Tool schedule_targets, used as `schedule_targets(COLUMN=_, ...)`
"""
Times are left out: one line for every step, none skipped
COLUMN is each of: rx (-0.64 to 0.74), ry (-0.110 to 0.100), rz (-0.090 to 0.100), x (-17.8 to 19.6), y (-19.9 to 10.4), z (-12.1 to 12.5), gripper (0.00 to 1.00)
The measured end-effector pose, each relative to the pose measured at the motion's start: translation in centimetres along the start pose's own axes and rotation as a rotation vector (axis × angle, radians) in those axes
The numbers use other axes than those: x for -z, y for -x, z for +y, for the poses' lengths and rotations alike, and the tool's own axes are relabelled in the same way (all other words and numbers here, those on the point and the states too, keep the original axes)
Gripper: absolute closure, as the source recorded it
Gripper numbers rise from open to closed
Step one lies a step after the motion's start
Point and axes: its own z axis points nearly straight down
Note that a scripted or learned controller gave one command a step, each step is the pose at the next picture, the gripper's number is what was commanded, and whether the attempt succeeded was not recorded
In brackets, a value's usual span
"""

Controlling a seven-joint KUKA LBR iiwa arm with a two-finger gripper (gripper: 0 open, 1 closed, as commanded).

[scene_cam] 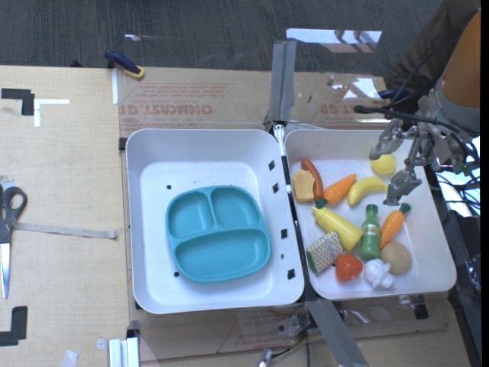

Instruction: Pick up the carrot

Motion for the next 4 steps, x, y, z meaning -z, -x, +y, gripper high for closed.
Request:
schedule_targets(rx=0.227, ry=0.001, rz=0.0, x=-14.4, y=3.9, z=2.0, gripper=0.0)
schedule_targets(rx=0.15, ry=0.001, rz=-0.001, x=-18.7, y=5.0, z=1.1, gripper=0.0)
schedule_targets(rx=0.153, ry=0.0, rz=-0.007, x=-17.7, y=5.2, z=1.2, gripper=1.0)
schedule_targets(rx=-0.066, ry=0.0, rz=-0.002, x=-8.7, y=7.9, z=3.6, gripper=1.0)
